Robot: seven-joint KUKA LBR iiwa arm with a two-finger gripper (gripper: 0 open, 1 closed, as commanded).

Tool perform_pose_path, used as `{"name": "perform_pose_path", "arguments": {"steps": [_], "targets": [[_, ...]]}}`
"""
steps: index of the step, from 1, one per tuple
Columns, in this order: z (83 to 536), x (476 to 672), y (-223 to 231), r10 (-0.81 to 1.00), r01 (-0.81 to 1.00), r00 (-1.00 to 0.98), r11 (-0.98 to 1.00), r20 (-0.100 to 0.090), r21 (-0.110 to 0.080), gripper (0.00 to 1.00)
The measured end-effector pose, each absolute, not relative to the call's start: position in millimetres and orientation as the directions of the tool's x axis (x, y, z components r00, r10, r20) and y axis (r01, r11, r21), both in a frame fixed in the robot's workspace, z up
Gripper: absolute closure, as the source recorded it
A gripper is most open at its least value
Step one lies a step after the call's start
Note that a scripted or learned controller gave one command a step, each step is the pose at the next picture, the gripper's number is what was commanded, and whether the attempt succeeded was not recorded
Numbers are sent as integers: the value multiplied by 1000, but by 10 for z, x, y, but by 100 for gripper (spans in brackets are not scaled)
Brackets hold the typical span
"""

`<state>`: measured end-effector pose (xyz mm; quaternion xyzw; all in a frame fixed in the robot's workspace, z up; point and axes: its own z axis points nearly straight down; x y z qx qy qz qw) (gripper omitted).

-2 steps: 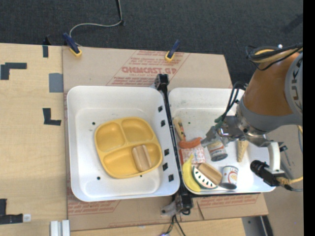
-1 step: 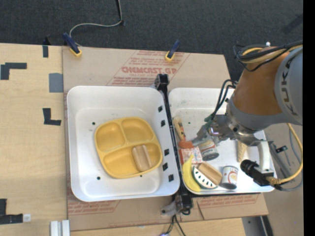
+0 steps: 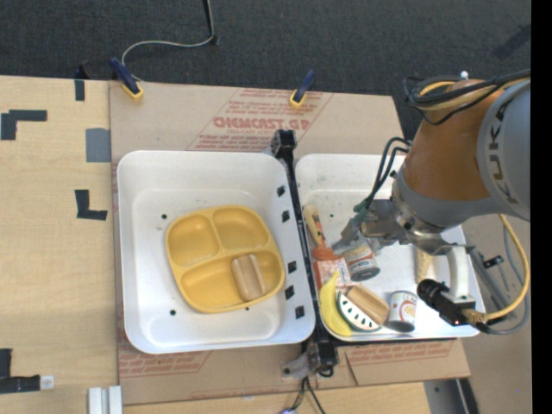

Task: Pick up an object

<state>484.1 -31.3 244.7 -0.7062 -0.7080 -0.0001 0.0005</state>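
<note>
The worktop at the left is pale wood grain, with brown printed cardboard laid under both bins and held at its far edge by two blue-and-yellow clamps.

The left bin is shallow, smooth white plastic with rounded corners. In it lies a yellow tray with three moulded compartments; a short tan block rests in the near compartment, toward its right end.

A black divider runs between the bins.

The right bin holds a crowded cluster along its near half: a slim orange piece by the left wall, a red-and-white packet, a yellow curved thing with a tan cylinder lying against it, a small round can, and a glossy jar with a dark lid.

The tool hangs low just above that jar, under the arm's orange band. Whether it is spread or closed cannot be told.
</note>
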Motion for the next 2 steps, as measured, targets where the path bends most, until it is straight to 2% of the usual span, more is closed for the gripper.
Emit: {"name": "perform_pose_path", "arguments": {"steps": [1,2], "targets": [[2384,4833,-703,1000,1000,0,0,-1,-2,100],[2411,4840,-116,1000,1000,-3,3,1,-1,100]]}}
